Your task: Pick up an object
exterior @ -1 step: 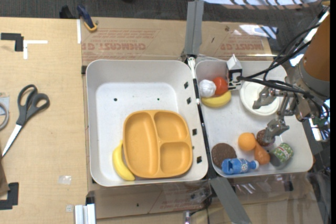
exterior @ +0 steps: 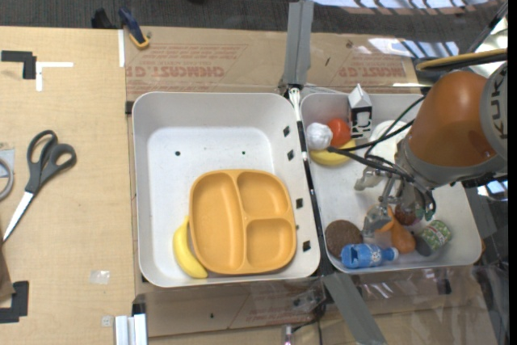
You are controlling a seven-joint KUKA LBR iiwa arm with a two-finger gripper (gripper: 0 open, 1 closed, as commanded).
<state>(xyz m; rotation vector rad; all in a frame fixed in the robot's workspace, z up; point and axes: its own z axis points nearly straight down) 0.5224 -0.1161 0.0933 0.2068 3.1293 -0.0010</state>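
The gripper (exterior: pixel 386 210) hangs low in the right white bin (exterior: pixel 460 250), its metal parts down among the clutter near the front wall; I cannot tell from this view whether it is released, clenched or grasping anything. Just beside it lie an orange carrot-like toy (exterior: pixel 401 238), a blue plastic bottle (exterior: pixel 365 256) on its side, a dark brown round disc (exterior: pixel 342 236) and a green-and-white patterned ball (exterior: pixel 436 233). Toward the back of the same bin sit a red ball (exterior: pixel 340 130), a white ball (exterior: pixel 318 136), a yellow banana (exterior: pixel 329 157) and a small black-and-white carton (exterior: pixel 360 111). The left white bin (exterior: pixel 161 174) holds an orange divided plastic tray (exterior: pixel 242 220) with a second yellow banana (exterior: pixel 185 251) tucked under its left edge. Black-handled scissors (exterior: pixel 39 164) lie on the wooden worktop (exterior: pixel 65 254), well apart
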